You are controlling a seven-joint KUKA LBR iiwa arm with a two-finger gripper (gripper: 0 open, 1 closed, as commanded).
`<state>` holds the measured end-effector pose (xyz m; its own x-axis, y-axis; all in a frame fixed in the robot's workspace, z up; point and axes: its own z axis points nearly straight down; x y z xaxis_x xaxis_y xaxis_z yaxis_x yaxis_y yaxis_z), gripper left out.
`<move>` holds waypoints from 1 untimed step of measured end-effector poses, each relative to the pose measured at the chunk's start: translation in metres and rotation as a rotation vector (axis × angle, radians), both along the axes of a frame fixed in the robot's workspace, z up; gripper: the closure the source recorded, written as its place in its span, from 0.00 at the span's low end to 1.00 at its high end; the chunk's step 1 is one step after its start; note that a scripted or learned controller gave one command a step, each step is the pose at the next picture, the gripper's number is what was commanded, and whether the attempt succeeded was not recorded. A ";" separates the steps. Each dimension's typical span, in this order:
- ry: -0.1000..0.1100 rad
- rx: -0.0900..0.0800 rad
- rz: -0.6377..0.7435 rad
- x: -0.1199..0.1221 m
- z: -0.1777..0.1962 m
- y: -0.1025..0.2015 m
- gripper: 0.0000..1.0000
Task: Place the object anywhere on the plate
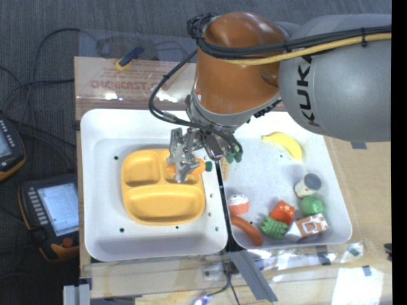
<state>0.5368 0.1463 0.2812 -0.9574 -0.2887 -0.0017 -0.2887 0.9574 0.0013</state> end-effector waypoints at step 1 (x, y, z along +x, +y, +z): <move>0.000 0.001 0.000 0.000 0.000 0.000 0.00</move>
